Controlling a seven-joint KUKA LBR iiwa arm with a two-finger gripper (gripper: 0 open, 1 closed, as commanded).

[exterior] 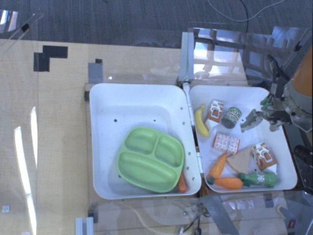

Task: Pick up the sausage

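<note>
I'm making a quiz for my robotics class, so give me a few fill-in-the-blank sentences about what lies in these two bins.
1. The green divided plate lies in the ____ bin.
2. The banana lies in the right bin against its ____ wall.
3. The small tin can stands between a little carton and the ____.
4. The bread slice lies between two orange ____.

Missing words: left; left; pincer; carrots
</note>
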